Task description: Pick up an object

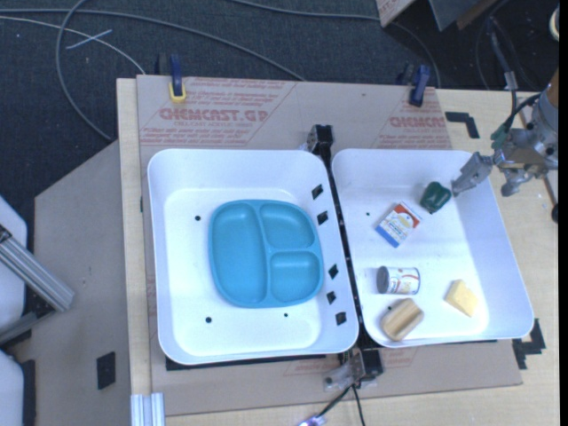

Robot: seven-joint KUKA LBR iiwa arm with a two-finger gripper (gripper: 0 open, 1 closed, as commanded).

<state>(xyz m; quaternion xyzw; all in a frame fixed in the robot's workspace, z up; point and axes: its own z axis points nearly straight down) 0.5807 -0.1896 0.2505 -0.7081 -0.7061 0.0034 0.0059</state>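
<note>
The right bin (501, 238) holds several small objects: a dark green block (435, 197) near its far right corner, a blue, white and orange box (397, 224), a small can lying on its side (399, 280), a tan wooden piece (401, 319) and a pale yellow wedge (461, 298). My gripper (473, 174) hangs at the bin's far right rim, just right of the green block. Whether it touches the block I cannot tell.
The left bin (173, 238) carries a blue divided plate (264, 253). A black clamp strip runs between the two bins. Cables lie on the floor behind the bench, and two clips (177, 85) hold the cardboard base at the back.
</note>
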